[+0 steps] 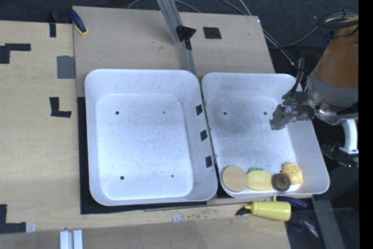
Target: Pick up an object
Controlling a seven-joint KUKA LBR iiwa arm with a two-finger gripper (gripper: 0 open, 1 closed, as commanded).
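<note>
Two shallow white bins are seen side by side on the tabletop [35,125], and the end effector [282,116] is held over the right bin [245,125], near its far right wall. Nothing is seen between its parts, so no object is judged to be held; how far it is opened cannot be told, since it appears only as a small dark, blurred shape.

The objects to be picked are gathered well below the end effector, along the near wall of the same bin, probably because they have slid or been dropped into that corner. A flat tan disc [234,178] is placed furthest left, a pale yellow rounded piece [260,180] is set beside it with a bit of green [254,170] just behind, then a dark brown round thing [281,182] and a ridged yellow piece [292,172] touching it. All look smooth and toy-like, apparently of plastic.

A yellow tube-shaped object [269,210] is laid outside the bin, just past its near rim. The left bin [140,137], well to the left of the end effector, shows a speckled, scuffed floor.

A descent toward the cluster would be called for next, it is judged, and the crowding there could spoil a grasp.
</note>
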